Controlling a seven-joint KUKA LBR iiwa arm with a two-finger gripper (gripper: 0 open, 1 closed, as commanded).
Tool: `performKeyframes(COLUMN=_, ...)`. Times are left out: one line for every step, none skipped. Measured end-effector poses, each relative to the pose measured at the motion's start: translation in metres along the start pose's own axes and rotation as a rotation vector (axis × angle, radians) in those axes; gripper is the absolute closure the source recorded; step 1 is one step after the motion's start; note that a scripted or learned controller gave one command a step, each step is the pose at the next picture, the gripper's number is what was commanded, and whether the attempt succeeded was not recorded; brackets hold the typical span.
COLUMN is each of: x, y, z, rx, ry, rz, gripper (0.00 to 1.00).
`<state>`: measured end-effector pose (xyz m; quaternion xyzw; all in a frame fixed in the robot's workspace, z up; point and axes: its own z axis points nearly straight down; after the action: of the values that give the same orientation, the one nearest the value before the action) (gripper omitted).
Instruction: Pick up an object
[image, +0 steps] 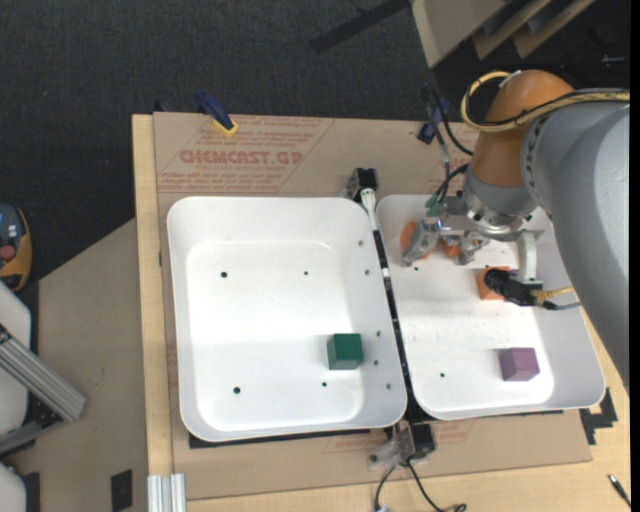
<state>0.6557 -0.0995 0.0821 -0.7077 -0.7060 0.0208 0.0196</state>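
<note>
Bench (250, 150) w/ 2 bins, 1 green cube (345, 351), 1 purple cube (519, 364)

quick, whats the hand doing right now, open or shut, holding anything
Hand: over the back of the right bin, near some orange pieces; open or shut cannot be told, and no grasp is visible.

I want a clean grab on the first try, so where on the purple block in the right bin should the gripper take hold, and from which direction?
Come straight down on the purple block and close the fingers across two opposite side faces. It looks like a small cube sitting flat on the right bin floor, top face up, with bare floor around it, so finger room seems adequate. The bin's near rim is its closest obstacle.
</note>
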Motion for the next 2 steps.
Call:
performKeyframes(x=-0.0005, y=0.0000, z=0.0005, rx=0.000, ry=0.002, rz=-0.001, gripper=0.00)
performKeyframes(x=0.0002, y=-0.0012, z=-0.0085, rx=0.002, ry=0.002, rz=0.000, gripper=1.00)
